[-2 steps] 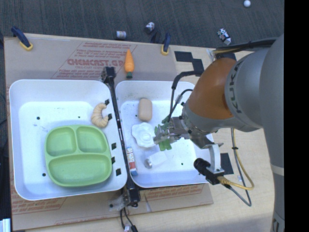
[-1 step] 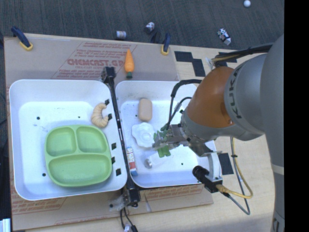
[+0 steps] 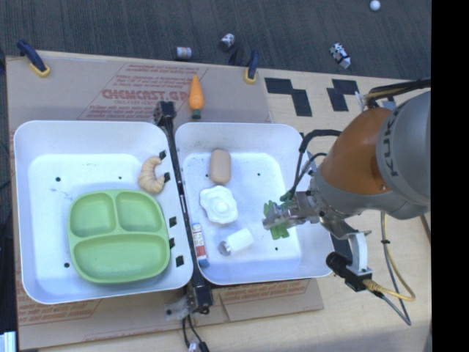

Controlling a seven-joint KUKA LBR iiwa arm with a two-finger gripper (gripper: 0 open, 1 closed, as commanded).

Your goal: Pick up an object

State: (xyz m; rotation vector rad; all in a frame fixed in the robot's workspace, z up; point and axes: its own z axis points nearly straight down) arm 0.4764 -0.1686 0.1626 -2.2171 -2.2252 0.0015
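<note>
My gripper [image 3: 280, 217] is low in the right bin [image 3: 289, 141], near its right wall. A small green object [image 3: 278, 230] sits right at the gripper's tip, partly hidden by it. Further left in the same bin lie a tan oblong piece [image 3: 220, 166], a white fried-egg shape [image 3: 219, 204] and a short white cylinder [image 3: 237, 240]. A thin white tube with a red band [image 3: 198, 242] rests along the bin's left wall.
The left bin [image 3: 44, 141] holds a green divided plate [image 3: 117, 235] and a cream curled piece [image 3: 152, 174]. A toy carrot [image 3: 196, 94] lies on the cardboard behind the bins. The arm's orange band [image 3: 359, 156] hangs over the right bin's right rim.
</note>
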